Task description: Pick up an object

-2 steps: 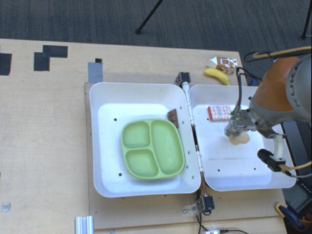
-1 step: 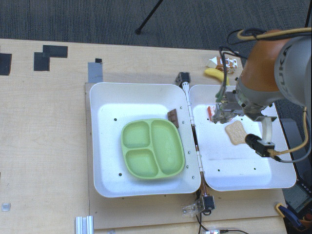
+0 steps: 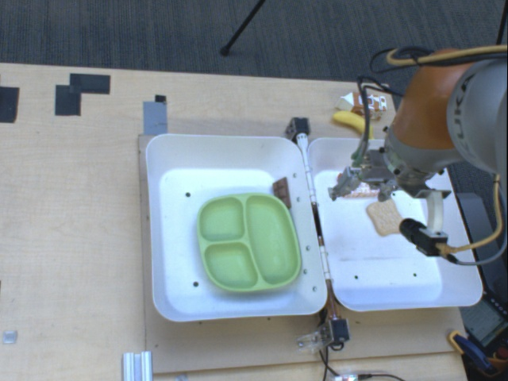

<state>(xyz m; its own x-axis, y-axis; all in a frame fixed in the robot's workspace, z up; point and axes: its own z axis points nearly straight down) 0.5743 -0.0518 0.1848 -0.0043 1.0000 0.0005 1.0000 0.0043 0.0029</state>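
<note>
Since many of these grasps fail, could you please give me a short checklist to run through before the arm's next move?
1. Gripper over the right bin: ok.
2. Something between its fingers: cannot tell.
3. Target in reach: ok, the toast slice lies in the right bin beside the gripper.
4. Gripper centred on the toast slice: not ok, it sits off to the side.
5. Green plate out of the way in the left bin: ok.
6. Banana lying inside the bin: cannot tell.
</note>
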